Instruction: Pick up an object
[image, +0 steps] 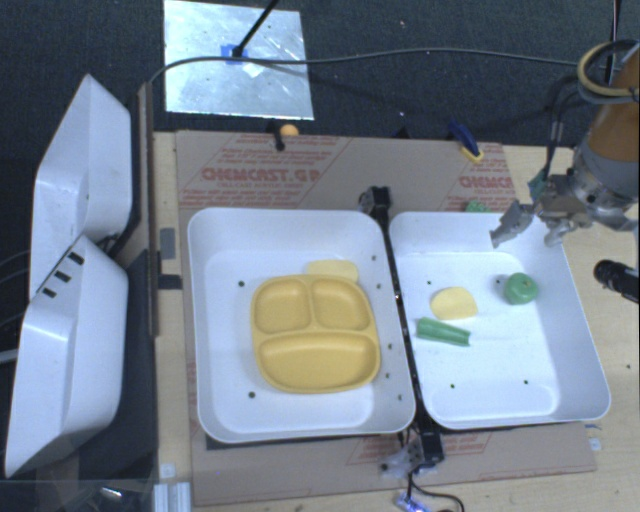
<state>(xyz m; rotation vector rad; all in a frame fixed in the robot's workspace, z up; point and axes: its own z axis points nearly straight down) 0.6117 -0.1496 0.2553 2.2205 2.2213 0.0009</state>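
Candidate objects: three small things lie loose on the floor of the right white bin (570, 395), none of them lifted.
Green round object: a small green ball-like plastic piece (520, 289) sits in the right part of that bin, towards its far side, just below the gripper as the camera sees it, and apart from it.
Yellow flat object: a pale yellow rounded plastic piece (453, 303) lies near the bin's middle, left of the green round one and apart from it.
Green long object: a green stick-shaped plastic piece (442, 332) lies just on the near side of the yellow piece, slanting left to right; whether the two touch I cannot tell.
Gripper: the two-finger gripper (532, 228) hangs over the far right corner of the right bin, its jaws spread apart with nothing between them.
Arm: the grey arm with an orange band (612, 140) enters from the right edge, beyond the bin's far rim.
Left bin: the left white bin (225, 400) holds a yellow plastic divided tray with three compartments (315, 333) at its centre.
Pale piece: a pale yellow flat piece (332, 270) lies at the tray's far edge, touching or nearly so.
Bench: brown cardboard with red lettering (270, 170) lies under both bins.
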